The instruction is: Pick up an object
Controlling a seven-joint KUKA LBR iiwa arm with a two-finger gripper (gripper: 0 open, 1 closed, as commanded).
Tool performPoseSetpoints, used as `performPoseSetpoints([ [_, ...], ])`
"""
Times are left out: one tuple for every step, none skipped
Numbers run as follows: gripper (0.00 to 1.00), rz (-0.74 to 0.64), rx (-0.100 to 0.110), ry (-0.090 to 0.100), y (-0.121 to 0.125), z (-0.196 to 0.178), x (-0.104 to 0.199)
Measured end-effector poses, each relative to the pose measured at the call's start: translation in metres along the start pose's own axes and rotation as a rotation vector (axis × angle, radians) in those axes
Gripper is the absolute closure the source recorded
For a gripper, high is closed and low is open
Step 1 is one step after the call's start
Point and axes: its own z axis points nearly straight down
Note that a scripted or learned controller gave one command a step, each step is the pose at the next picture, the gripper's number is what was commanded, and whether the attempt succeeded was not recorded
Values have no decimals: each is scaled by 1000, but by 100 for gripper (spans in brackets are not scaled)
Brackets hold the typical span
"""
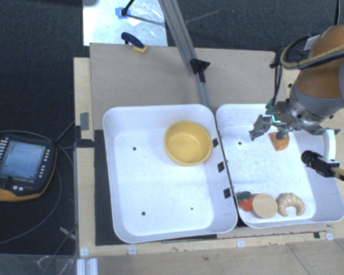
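My gripper (269,135) hangs over the far part of the right bin (332,211), its two dark fingers spread apart and open. A small orange object (280,142) sits just under the right-hand finger, not between the two. At the near edge of the same bin lie a red and green piece (245,200), a tan round disc (264,205) and a croissant-shaped piece (290,204). A yellow bowl (187,142) stands upright in the left bin (120,211), near its far right corner.
A grey pole (180,30) slants across the back of the bench down to the bins' shared far edge. A black cylinder (315,162) sticks out from the arm over the right bin. A teach pendant (17,165) lies on the floor at left.
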Motion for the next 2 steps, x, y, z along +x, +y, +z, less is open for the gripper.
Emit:
performPoseSetpoints([
  [0,0,0,0,0,0,0],
  [0,1,4,0,-10,55,-2],
])
